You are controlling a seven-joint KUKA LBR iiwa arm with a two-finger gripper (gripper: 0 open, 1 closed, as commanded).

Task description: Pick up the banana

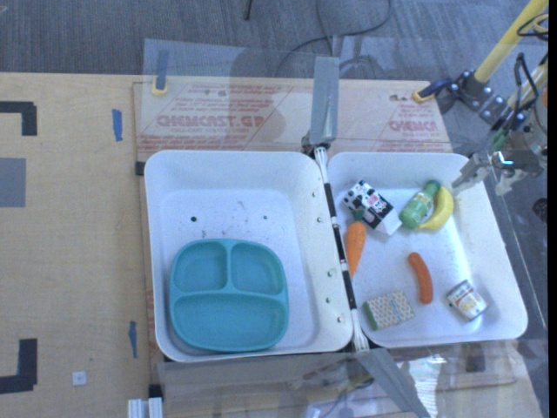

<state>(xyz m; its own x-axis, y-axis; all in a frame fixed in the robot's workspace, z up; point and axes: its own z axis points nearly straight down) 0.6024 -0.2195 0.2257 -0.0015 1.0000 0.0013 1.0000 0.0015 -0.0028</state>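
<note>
The yellow banana (441, 209) lies curved in the far part of the right bin (509, 259), touching a green fruit-like object (418, 207) on its left. My gripper (475, 172) hangs at the bin's far right rim, a short way up and right of the banana and apart from it. Nothing is seen in it. The arm's wrist (513, 151) sits behind it at the view's right edge, partly cut off.
The right bin also holds a black-and-white box (367, 204), an orange carrot (355, 244), a red sausage (420, 277), a small can (466, 300) and a speckled block (388, 308). A teal divided plate (229, 296) lies in the left bin (174, 181).
</note>
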